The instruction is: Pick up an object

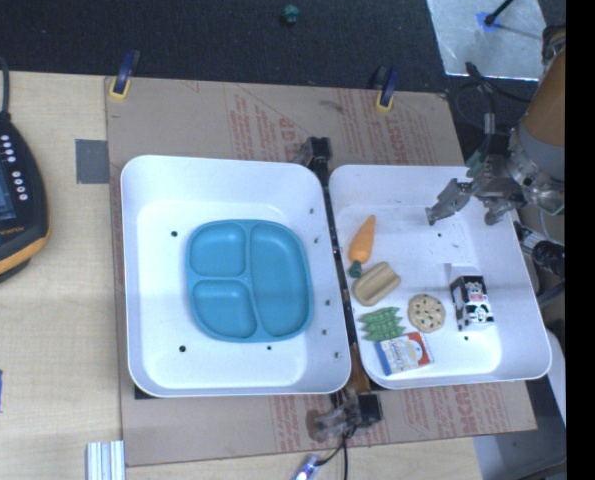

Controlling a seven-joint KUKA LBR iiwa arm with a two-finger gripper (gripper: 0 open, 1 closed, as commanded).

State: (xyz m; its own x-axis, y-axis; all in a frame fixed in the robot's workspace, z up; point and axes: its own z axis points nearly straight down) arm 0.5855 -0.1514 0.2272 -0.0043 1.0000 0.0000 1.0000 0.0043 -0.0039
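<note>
— What is the gripper (471, 200) doing on my screen?

— I see it over the right bin (512, 363), near that bin's far right corner; its two fingers stand spread apart, one toward the bin's middle, one toward its right wall; nothing sits between them, and I cannot tell whether the tips touch the bin floor.

— And the things to pick?

— I count six in the right bin, one of each; a carrot (362, 239) lies near the bin's left wall, its long axis running from far to near with a slight slant, orange end toward the far edge, green end toward the near edge; just beside it on the near side a tan bread roll (375, 282) lies slantwise; a green leafy piece (381, 323) and a round cookie (427, 313) sit side by side toward the near edge; a small flat packet (405, 354) lies by the near edge; a black-and-white carton (472, 301) stands toward the right wall, well apart from the gripper.

— The left bin (147, 368)?

— One blue divided plate (248, 279) with three compartments, at its middle.
</note>
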